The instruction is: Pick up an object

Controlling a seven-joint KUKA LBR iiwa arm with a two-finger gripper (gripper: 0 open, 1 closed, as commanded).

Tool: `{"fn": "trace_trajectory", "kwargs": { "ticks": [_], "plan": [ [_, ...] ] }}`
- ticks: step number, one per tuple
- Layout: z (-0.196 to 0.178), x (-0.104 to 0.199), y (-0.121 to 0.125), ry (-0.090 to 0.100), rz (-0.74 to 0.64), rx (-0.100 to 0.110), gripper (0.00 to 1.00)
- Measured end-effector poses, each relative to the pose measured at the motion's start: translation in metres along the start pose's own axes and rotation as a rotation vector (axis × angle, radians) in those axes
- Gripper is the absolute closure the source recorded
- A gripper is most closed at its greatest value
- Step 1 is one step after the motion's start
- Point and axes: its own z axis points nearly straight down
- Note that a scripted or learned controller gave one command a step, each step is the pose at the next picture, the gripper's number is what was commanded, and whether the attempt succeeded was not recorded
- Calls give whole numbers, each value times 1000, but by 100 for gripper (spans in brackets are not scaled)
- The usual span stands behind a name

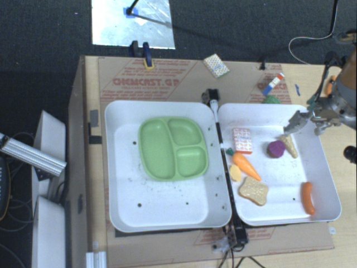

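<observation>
The right bin [329, 175] holds several toy foods: a purple round piece [276, 148], a beige wedge [290, 146] touching it, a pink-and-white box [242, 140], an orange carrot [246, 165], a small yellow piece [235, 173], a slice of toast [254, 191] and an orange sausage [307, 197]. My gripper [307, 125] hovers over the bin's far right corner, just above and right of the purple piece. It is open, its fingers [294, 123] spread apart with nothing between them.
The left bin [125, 205] carries a green divided plate [173, 148]. Behind the bins, small items lie on the cardboard: a patterned block [216, 65] and a red-white-blue piece [272, 85]. A cable [312, 38] loops at the far right.
</observation>
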Motion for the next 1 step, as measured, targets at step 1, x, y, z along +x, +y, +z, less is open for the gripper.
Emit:
{"fn": "trace_trajectory", "kwargs": {
  "ticks": [1],
  "plan": [
    [103,-42,22,0,2,3,0]
  ]
}}
